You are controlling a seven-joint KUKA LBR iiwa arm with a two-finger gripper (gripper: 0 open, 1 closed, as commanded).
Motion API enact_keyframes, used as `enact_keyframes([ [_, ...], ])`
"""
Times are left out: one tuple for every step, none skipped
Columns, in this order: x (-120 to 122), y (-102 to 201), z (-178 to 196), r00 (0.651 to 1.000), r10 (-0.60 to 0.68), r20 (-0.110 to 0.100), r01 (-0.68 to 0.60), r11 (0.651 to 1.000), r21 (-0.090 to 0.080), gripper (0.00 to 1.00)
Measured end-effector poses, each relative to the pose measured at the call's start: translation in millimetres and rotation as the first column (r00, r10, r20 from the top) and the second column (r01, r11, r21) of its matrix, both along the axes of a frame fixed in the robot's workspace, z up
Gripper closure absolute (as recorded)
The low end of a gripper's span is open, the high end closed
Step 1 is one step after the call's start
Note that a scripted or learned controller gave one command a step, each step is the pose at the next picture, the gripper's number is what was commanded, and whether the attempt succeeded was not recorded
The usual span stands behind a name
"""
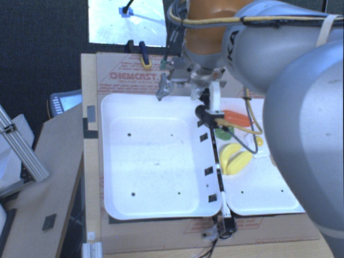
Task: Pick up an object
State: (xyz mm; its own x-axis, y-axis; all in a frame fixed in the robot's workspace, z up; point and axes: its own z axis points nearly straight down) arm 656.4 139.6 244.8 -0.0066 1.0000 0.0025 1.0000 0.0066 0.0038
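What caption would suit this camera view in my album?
Robot gripper near the left bin's far rim; yellow object and orange object lie in the right bin.

Bright, even light falls from above. The left bin (pixel 145 160) and the right bin (pixel 269 190) are almost washed out, with little surface detail. The shiny sheet (pixel 126 15) at the back glares pale against a dark backdrop. The arm (pixel 301 117), close to the lens, looks soft and out of focus. Below the gripper (pixel 163 92) the shadow is faint and soft-edged. The whole picture is slightly grainy.
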Motion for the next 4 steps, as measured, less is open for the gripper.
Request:
enact_keyframes([
  [13,55,17,1.000,0.002,0.001,-0.002,1.000,0.002,0.00],
  [12,41,-11,1.000,-0.006,-0.003,0.006,1.000,-0.003,0.00],
  [12,80,7,1.000,0.001,-0.001,-0.001,1.000,0.000,0.00],
  [13,12,62,1.000,-0.011,0.003,0.011,1.000,-0.003,0.00],
])
